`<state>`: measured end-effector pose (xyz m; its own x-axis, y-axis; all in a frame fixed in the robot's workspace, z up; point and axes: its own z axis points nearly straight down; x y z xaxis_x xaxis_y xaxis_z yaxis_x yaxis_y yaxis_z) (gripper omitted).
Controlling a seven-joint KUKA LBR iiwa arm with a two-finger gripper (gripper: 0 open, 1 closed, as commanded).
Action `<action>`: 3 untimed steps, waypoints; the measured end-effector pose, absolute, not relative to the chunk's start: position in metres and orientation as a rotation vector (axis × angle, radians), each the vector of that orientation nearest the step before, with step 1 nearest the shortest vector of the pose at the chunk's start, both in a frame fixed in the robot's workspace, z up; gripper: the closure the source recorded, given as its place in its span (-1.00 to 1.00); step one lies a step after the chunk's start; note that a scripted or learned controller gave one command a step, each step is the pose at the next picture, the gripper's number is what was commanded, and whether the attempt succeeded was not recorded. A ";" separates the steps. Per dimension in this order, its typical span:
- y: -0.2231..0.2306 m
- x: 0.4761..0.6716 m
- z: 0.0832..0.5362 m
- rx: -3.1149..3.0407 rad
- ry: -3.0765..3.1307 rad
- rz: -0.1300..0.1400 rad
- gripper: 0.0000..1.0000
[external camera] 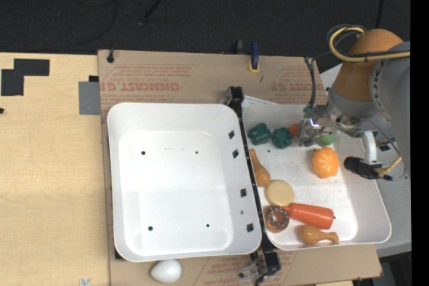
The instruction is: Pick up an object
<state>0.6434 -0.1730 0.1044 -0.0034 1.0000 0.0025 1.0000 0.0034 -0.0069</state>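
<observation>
While the grey arm (375, 87) is reaching in from the right over the far corner of the right bin (372, 221), its gripper (311, 132) is hanging low above the bin floor, and whether the jaws are open or shut cannot be told from this angle. Nothing is visibly sitting between them. Just beside the gripper, a small light-green object (326, 140) is lying against the bin's floor, with two dark green pieces (260, 134) (282, 138) resting a little to its left. An orange pumpkin-shaped toy (325, 163) is sitting near the gripper, toward the camera. Closer to the front rim, a round cream-coloured piece (279, 193), a chocolate doughnut (276, 218), a red-orange carrot (312, 214) and a tan drumstick (317, 236) are crowding together, while another tan piece (259, 171) is leaning along the divider. The left bin (120, 144) is standing alongside, and a white egg (165, 270) is lying on the cardboard outside its front edge.
</observation>
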 end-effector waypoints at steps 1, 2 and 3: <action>-0.133 0.643 0.086 -2.218 -2.223 0.007 -1.00; -0.180 0.643 0.088 -2.222 -2.218 0.005 -1.00; -0.109 0.617 0.087 -2.212 -2.222 0.002 -1.00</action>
